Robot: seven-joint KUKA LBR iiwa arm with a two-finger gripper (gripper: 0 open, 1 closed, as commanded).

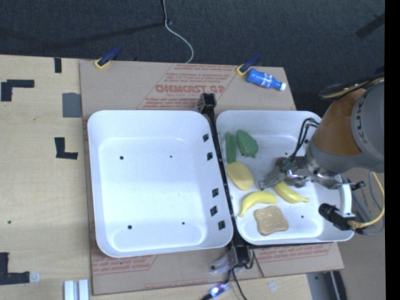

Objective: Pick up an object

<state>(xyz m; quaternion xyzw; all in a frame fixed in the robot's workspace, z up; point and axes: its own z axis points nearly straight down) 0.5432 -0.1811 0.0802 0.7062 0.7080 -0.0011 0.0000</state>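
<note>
I see my grey metal gripper (279, 175) low in the right white bin (262, 119), touching a small yellow banana (290, 193) at its five o'clock; I cannot tell its grip.

Bench (37, 167) with cardboard sheet (187, 86)

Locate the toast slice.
The toast slice lies in the right bin, near its front edge, just below the two bananas.

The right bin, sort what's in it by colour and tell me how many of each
Green: 2, a slim piece and a lumpy piece
Yellow: 3, a lemon-like piece and two bananas
Tan: 1, toast slice
Total: 6
</note>
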